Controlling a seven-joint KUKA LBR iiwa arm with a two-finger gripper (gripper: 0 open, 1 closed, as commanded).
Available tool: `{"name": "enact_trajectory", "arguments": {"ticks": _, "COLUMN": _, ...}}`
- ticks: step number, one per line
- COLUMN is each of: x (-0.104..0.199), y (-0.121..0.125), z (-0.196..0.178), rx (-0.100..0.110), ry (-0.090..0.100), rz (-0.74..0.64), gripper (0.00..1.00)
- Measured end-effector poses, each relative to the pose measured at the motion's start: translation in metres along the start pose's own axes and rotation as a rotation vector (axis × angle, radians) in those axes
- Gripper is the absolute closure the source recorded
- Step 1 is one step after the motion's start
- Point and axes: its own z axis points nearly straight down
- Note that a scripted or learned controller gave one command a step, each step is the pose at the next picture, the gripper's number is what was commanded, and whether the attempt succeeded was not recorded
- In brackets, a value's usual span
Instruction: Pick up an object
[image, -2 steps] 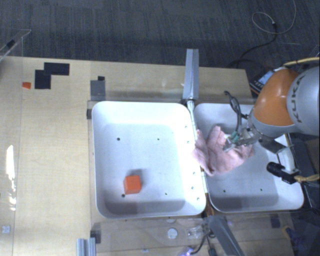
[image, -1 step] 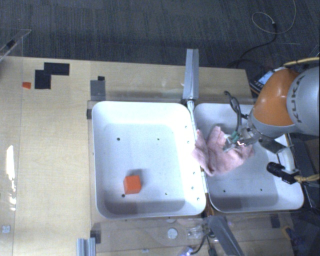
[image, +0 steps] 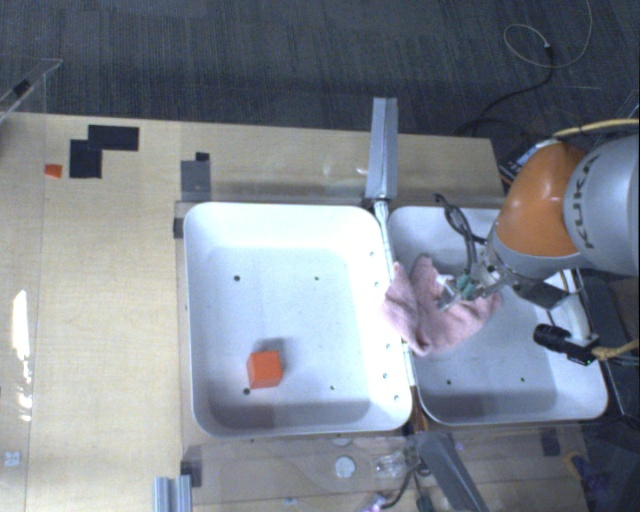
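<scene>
Pink cloth (image: 432, 305) — arm bent over it, fingers (image: 466, 288) pinching its upper fold.

Bench (image: 100, 350), two white bins. Left bin (image: 290, 230): one orange block (image: 265, 369), near-left area. Right bin (image: 520, 395): pink cloth (image: 425, 310) draped over its left wall, claw (image: 466, 288) down on the cloth's right part.

You are looking down on a pale wooden bench (image: 100, 330) that fills the left and middle. Beyond its far edge lies dark grey carpet floor (image: 250, 50), with a thin cable (image: 540, 45) looped on it at far right. Black patches (image: 98, 148) mark the bench's far-left corner.
</scene>
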Motion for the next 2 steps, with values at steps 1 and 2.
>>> {"name": "enact_trajectory", "arguments": {"ticks": 1, "x": -0.052, "y": 0.076, "z": 0.004, "rx": 0.004, "ry": 0.003, "rz": -0.015, "gripper": 0.00}}
{"name": "enact_trajectory", "arguments": {"ticks": 2, "x": -0.052, "y": 0.079, "z": -0.009, "rx": -0.003, "ry": -0.003, "rz": -0.021, "gripper": 1.00}}
